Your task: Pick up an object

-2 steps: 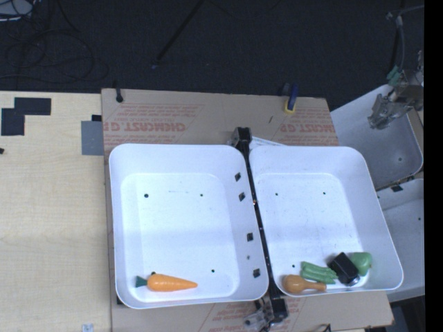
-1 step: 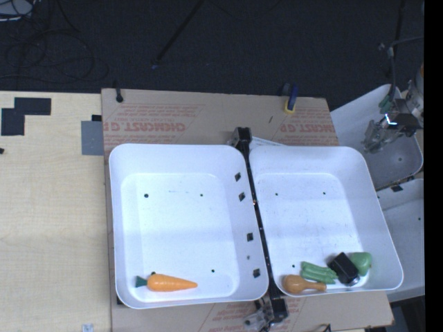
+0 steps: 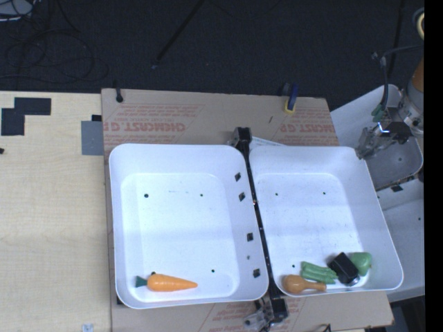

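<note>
Carrot: orange, green-tipped, lying flat and lengthwise along the near wall of the left bin, toward its near-left corner; nothing beside it.

Cluster in right bin: four items packed into the near-right corner. A tan pear-shaped piece sits nearest the divider; a green pod-like piece lies against it; a black block rests on or against the pod; a green rounded piece touches the block's far side.

Divider: the two bins' rims meet along a dark strip running near to far down the middle of the bench.

Gripper: parked beyond the right bin's far-right corner, above the bench edge, well apart from every object. Its state, released or clenched, cannot be told at this size and angle.

Step in hand: approach; no object is yet chosen or touched.

Recommended practice: the carrot appears the safer target, being isolated, though it lies farthest from the gripper. Descend vertically over its thick middle, closing across the narrow width, and keep clear of the near wall. The clustered items risk a glancing or double contact.
</note>
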Robot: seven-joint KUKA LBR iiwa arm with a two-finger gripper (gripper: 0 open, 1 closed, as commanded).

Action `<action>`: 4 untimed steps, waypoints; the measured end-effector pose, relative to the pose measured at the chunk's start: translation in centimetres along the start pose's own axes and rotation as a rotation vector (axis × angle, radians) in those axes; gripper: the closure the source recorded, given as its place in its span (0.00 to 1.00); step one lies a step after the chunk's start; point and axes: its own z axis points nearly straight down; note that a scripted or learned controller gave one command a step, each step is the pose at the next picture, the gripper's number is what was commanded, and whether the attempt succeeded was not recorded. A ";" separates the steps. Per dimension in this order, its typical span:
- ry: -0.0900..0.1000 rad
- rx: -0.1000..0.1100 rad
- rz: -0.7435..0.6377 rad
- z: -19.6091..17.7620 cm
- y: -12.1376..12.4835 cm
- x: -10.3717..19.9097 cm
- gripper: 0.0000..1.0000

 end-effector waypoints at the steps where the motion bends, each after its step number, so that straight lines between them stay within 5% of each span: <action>1: 0.000 -0.001 0.000 0.4 -0.1 0.0 1.00; 2: 0.000 -0.001 -0.004 6.6 2.2 0.0 1.00; 3: -0.002 -0.010 0.000 -2.4 1.2 -0.3 1.00; 4: 0.000 -0.001 0.002 -2.0 0.0 -0.2 1.00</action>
